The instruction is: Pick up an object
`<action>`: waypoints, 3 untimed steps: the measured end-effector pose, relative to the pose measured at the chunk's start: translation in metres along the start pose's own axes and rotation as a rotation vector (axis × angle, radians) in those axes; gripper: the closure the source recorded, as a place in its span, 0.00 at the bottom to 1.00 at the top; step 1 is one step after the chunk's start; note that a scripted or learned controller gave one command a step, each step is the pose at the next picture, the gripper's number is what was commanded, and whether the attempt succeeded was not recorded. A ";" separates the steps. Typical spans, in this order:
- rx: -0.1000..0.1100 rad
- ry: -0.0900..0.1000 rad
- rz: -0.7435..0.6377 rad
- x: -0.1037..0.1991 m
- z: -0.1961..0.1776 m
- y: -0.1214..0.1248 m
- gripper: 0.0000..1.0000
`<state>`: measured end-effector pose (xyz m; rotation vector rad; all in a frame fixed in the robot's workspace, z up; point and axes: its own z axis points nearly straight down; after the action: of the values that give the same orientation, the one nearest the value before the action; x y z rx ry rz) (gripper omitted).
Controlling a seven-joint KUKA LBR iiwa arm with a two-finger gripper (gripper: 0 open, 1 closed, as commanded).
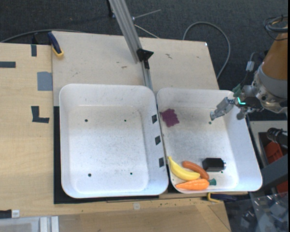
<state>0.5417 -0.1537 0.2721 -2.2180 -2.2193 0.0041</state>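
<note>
no readable text, labels or numbers anywhere

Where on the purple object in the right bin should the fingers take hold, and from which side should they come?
The purple object lies flat and alone on the right bin floor, away from the walls and the other items. Coming straight down from above looks best, closing across its narrower width near the middle. It looks low and soft, so the fingers probably must reach nearly to the floor.
</note>
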 end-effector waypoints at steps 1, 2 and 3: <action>-0.004 -0.001 -0.001 0.000 -0.002 0.001 0.00; 0.001 -0.001 0.000 -0.004 0.042 0.000 0.00; 0.004 0.001 0.000 0.003 0.105 -0.001 0.00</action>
<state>0.5399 -0.1504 0.1669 -2.2156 -2.2176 0.0074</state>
